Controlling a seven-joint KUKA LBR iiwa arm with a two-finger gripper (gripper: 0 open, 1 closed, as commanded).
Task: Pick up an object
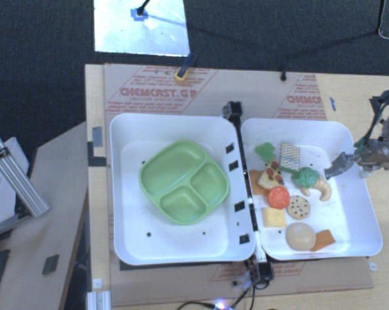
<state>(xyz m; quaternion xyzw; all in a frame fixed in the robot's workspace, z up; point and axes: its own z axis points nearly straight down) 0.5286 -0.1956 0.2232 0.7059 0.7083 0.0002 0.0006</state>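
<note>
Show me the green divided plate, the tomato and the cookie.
green divided plate (183, 181), camera view, on its central ridge.
tomato (278, 197), camera view, on its red top.
cookie (298, 207), camera view, on its face.

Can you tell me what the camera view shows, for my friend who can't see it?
A gripper reaches from the right into the right bin, beside a pile of toy food. The left bin holds a green divided plate.
</note>
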